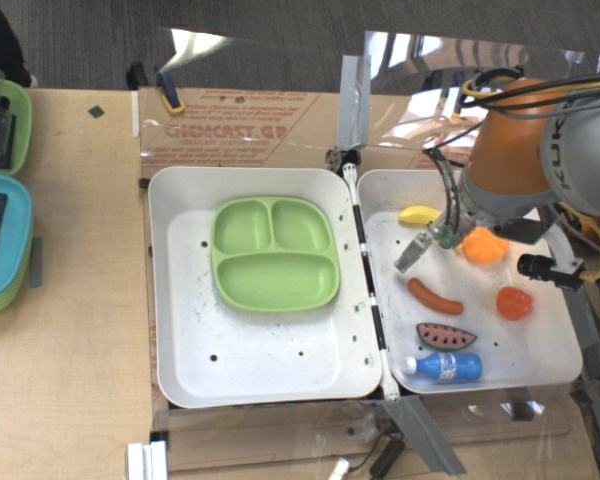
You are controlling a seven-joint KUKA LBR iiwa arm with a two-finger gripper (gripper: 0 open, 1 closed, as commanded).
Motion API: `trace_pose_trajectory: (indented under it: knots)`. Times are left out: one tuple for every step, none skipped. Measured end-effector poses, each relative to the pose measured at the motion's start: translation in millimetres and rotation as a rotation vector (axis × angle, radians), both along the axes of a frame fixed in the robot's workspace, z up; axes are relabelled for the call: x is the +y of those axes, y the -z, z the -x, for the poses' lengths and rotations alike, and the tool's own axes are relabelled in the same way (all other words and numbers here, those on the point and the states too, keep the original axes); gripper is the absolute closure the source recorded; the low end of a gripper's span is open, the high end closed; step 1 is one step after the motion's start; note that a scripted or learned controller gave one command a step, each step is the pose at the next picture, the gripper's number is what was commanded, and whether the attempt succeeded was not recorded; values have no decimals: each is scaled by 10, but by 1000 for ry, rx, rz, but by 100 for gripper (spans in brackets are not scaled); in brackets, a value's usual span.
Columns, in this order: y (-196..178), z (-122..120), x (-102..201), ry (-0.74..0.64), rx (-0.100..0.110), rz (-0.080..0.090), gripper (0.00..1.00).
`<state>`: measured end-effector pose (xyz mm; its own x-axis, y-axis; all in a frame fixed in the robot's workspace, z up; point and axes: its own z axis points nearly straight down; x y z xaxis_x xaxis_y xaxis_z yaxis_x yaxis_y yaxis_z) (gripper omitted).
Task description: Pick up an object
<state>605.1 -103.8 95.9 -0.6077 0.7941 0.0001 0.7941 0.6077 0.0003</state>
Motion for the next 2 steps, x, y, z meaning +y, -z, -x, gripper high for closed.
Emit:
trace_pose_trajectory:
  knots:
    - [0, 0, 0, 0, 0, 0, 0]
    - [0, 0, 0, 0, 0, 0, 0]
